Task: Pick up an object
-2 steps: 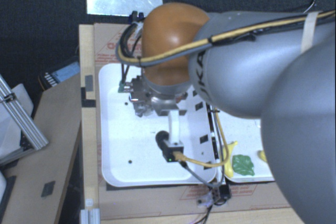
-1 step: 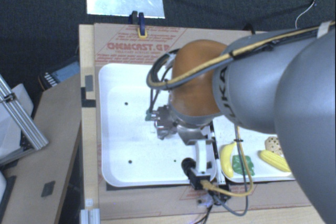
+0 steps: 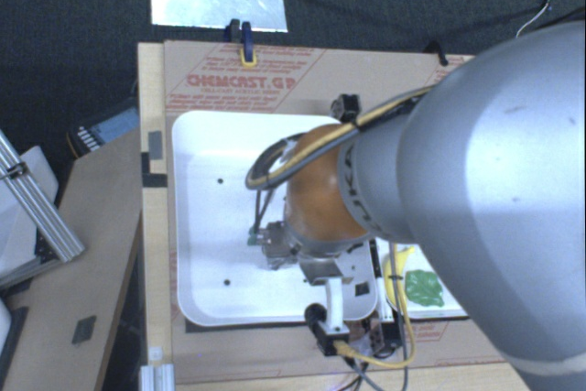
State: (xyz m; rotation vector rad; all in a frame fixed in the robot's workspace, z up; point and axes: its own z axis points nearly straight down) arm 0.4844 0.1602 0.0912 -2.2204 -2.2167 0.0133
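Now arm point(image 3: 476, 197) hangs over left bin point(image 3: 197, 197), hiding most of it; green thing point(image 3: 424, 287) in right bin. Fingers' state: can't tell.

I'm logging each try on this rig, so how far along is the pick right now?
Done: the arm has reached over the left bin, its wrist low above the bin floor. In hand: nothing can be confirmed, because the arm's body covers the tool. Left: a visible grasp and lift. A green object lies in the right bin.

green object point(image 3: 424, 287) | flat, leaf-like | lies in right bin | partly hidden by arm
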